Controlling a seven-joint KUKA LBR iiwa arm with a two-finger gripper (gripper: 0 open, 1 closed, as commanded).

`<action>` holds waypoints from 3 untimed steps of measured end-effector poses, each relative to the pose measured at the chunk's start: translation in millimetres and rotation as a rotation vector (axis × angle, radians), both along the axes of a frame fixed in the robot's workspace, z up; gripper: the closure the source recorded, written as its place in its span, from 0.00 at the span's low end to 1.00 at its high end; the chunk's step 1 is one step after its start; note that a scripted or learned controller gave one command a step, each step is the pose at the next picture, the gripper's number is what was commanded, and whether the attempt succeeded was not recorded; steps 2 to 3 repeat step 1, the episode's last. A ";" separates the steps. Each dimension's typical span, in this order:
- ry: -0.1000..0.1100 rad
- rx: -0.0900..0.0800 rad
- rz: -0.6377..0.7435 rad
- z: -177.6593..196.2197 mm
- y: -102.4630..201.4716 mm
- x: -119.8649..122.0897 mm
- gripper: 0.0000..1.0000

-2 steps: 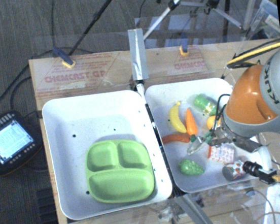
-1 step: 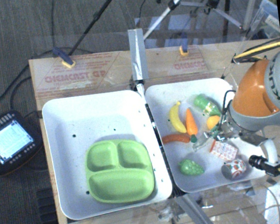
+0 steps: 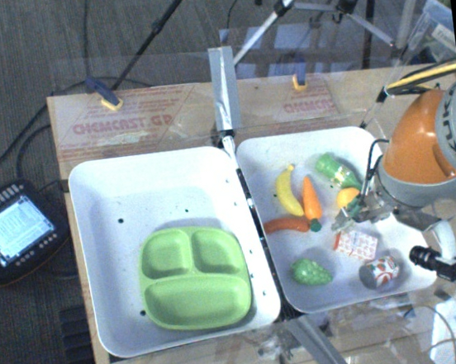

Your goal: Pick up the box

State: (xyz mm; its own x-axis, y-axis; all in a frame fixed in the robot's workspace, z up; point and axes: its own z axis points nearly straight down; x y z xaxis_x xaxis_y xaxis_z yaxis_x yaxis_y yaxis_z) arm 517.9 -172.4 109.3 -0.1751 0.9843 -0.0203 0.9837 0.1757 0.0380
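Small flat carton box (image 3: 357, 244), white with a red printed pattern, lying on the floor of the right-hand shallow white bin (image 3: 284, 282), toward its near right part. It rests flat, one corner turned toward the camera, its upper edge partly covered from above.

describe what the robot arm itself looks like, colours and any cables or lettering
The arm has a bulbous orange band over a grey wrist section, with part of dark lettering at its edge. Thin black cables loop beside it, and a yellow-and-black cable runs above. The gripper is small, dark and metallic.
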 end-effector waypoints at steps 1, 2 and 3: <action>0.044 0.007 0.302 92.6 46.4 -13.8 1.00; 0.044 0.007 0.302 92.6 46.4 -13.8 1.00; 0.044 0.007 0.302 92.6 46.4 -13.8 1.00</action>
